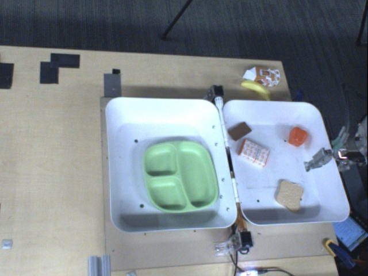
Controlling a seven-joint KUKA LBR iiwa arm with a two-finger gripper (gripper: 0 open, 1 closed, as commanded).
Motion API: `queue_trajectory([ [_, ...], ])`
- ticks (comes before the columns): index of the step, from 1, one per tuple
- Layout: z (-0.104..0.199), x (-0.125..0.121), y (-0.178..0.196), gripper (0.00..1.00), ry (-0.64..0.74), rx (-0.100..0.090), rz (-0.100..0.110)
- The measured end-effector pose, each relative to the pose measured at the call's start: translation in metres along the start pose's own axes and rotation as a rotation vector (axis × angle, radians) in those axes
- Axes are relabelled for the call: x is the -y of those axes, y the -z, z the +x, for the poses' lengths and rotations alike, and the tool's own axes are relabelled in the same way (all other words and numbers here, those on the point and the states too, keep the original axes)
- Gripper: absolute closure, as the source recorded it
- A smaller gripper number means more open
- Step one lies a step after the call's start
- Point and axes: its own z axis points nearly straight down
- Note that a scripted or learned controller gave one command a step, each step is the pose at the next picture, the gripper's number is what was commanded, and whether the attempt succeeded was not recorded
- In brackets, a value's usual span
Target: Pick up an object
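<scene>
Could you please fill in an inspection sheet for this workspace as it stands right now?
Surface: wooden bench bearing two white bins side by side.
Job's things: right bin holds a brown block, an orange object, a patterned red-and-white packet and a tan slice, all lying apart.
Clutter: left bin holds a green divided plate; a yellow and white item lies behind the right bin.
Grippers: gripper over the right bin's right side, touching none of the items.
Cables: wires at the front edge between the bins.
Surroundings: dark carpet beyond the bench.
</scene>
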Motion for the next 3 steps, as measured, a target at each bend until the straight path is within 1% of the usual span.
queue_trajectory([
  [1, 0.019, -0.027, -0.127, 0.0, 0.0, 0.002, -0.006],
  [2, 0.019, -0.029, -0.115, 1.0, 0.001, 0.002, -0.01],
  [3, 0.019, -0.028, -0.115, 0.0, 0.001, 0.002, -0.01],
])
